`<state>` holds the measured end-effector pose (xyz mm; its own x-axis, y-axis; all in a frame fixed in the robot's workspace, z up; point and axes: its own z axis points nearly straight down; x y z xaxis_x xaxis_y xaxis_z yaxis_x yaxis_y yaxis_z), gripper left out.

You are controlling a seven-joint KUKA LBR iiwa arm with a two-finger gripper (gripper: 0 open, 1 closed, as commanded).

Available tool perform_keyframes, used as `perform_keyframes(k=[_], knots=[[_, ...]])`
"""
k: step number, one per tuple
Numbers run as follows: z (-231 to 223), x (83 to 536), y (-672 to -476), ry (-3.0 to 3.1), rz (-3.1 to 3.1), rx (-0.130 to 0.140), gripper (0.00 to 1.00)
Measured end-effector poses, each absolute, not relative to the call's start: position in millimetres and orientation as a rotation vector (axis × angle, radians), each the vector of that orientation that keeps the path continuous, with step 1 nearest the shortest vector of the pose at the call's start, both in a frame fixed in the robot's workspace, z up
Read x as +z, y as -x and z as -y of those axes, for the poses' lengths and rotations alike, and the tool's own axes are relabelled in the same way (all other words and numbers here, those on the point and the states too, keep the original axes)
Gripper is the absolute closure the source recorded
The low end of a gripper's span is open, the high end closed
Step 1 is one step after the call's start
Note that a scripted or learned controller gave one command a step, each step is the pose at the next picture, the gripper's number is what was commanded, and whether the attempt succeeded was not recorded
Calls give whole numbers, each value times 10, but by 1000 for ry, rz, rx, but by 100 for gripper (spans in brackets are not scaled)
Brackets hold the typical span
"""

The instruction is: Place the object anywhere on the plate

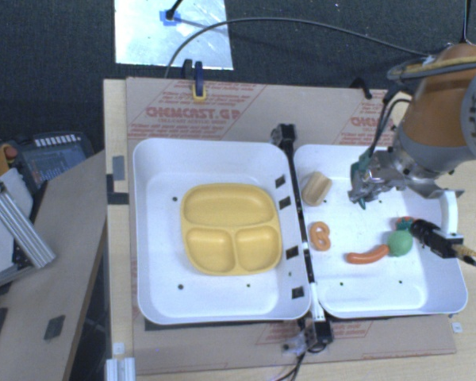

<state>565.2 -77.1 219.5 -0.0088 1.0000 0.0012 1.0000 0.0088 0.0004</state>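
Note:
A yellow plate [228, 228] with three compartments lies in the left bin [155, 205]. In the right bin [381, 292] lie a tan bread-like piece [315, 187], an orange pretzel [320, 236], an orange sausage [367, 255] and a green round object [400, 243]. My gripper [365, 193] hangs over the upper part of the right bin, to the right of the tan piece and above the sausage. Nothing shows between its fingers.
A black divider [295, 213] runs between the two bins. Cardboard [246, 109] lies under the bins, with a yellow clamp [197, 82] at its far edge. A keypad device [51, 157] and an aluminium rail [16, 221] stand at the left.

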Motion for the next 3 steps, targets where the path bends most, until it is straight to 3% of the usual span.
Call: perform_keyframes(k=[2,3], knots=[[-422,2303,-5347,2209,2232,-3,100],[-926,2272,-5372,2211,2232,-4,100]])
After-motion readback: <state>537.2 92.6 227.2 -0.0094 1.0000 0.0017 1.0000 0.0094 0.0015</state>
